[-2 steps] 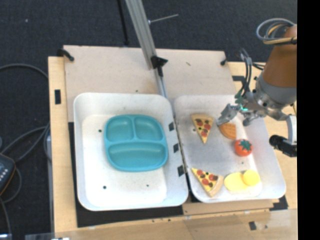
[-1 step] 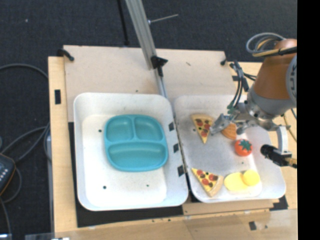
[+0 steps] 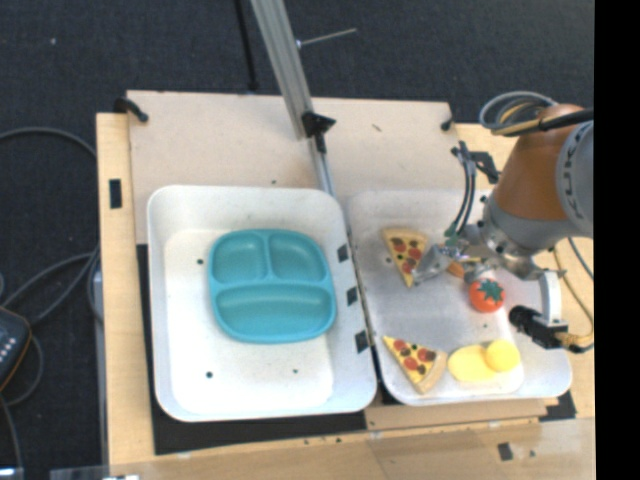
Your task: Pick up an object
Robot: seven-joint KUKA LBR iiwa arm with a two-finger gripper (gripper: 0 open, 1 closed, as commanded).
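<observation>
The right bin (image 3: 400, 218) holds a pizza slice (image 3: 405, 252) near its upper left. A second pizza slice (image 3: 418, 360) lies at the front, beside a yellow lemon-like toy (image 3: 484, 361). A red tomato-like toy (image 3: 487, 295) sits right of centre. My gripper (image 3: 447, 259) hangs low over the right bin, just right of the upper pizza slice and left of the tomato. A small orange piece shows at the fingers, but I cannot tell if it is held.
The left bin (image 3: 175, 218) holds a teal divided plate (image 3: 270, 285). A slanted metal pole (image 3: 290, 68) rises from between the bins at the back. Black cables trail on the dark floor at left.
</observation>
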